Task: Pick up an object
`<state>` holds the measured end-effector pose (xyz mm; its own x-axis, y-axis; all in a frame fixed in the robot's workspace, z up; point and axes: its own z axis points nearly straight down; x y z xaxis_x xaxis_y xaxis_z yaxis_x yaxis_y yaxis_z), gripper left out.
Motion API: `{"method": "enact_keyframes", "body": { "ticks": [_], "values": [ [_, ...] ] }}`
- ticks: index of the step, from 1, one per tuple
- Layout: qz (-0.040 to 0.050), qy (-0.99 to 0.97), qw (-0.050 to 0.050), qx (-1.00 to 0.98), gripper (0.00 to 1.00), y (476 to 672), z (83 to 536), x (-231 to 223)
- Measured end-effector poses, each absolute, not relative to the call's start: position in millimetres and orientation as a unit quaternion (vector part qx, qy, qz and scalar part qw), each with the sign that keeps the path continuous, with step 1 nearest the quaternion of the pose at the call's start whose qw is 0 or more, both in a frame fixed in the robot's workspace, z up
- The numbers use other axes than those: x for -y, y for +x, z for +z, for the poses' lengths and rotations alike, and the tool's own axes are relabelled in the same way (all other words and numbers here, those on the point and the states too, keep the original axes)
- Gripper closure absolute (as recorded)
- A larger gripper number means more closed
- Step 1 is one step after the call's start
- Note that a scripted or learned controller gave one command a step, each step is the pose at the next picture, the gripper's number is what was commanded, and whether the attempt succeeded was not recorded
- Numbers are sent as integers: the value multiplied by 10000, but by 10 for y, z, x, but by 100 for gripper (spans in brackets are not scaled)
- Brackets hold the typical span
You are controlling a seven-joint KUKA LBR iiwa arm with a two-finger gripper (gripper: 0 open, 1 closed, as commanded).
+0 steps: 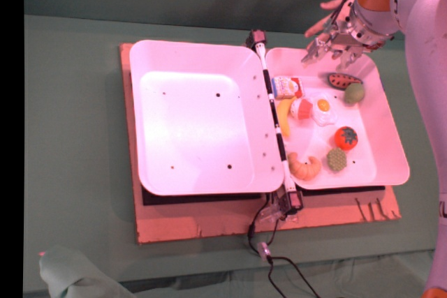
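My gripper (326,51) hangs over the far edge of the right bin (391,157), tilted down to the left. A pale peach shape (327,16) shows against its upper side; I cannot tell what it is. Just below the gripper lie a watermelon slice (343,79) and a green round fruit (354,93). Further into the bin are a small carton (286,86), a banana (283,116), a fried egg (323,108) with a red-and-white piece (301,109) beside it, a tomato (346,137), a bumpy green fruit (336,159) and a croissant (304,166).
The left bin (202,115) lies beside the right one, with a black-and-white divider bar (274,115) between them. Both rest on a brown board (209,223). Cables (269,255) trail off the board's front edge. A cloth corner (70,276) sits at the bottom left.
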<state>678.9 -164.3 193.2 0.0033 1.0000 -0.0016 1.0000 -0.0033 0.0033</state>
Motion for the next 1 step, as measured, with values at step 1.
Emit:
{"method": "enact_keyframes", "body": {
  "ticks": [1],
  "values": [
    [5,7082,19,-7060,0,6789,1933,1644]
  ]
}}
